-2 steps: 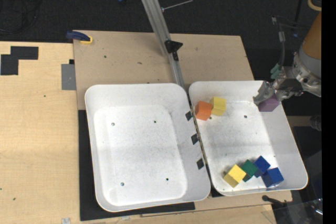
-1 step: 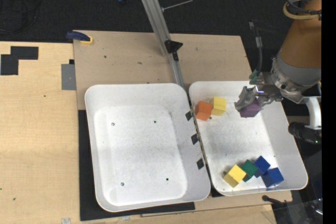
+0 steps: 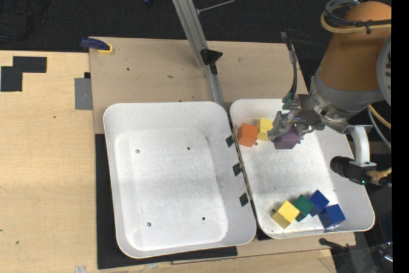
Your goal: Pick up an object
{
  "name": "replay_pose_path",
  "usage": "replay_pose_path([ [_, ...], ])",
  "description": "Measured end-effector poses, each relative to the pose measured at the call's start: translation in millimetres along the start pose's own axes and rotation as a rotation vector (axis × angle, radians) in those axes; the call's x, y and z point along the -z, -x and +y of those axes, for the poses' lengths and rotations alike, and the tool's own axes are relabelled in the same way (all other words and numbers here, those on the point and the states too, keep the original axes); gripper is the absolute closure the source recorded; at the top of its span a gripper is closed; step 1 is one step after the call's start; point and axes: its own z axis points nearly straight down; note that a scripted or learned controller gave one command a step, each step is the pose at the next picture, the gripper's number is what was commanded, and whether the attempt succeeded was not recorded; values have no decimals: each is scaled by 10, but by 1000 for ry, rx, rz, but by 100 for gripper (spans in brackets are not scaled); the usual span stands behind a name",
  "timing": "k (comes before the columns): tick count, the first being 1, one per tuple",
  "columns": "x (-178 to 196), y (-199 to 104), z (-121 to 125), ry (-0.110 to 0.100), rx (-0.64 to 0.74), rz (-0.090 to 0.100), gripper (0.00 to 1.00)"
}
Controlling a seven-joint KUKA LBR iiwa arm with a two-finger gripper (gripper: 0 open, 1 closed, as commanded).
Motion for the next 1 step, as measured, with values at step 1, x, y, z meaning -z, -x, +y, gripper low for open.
replay_pose_path([
  [1, -10, -487, -56, 0, 0, 0, 100],
])
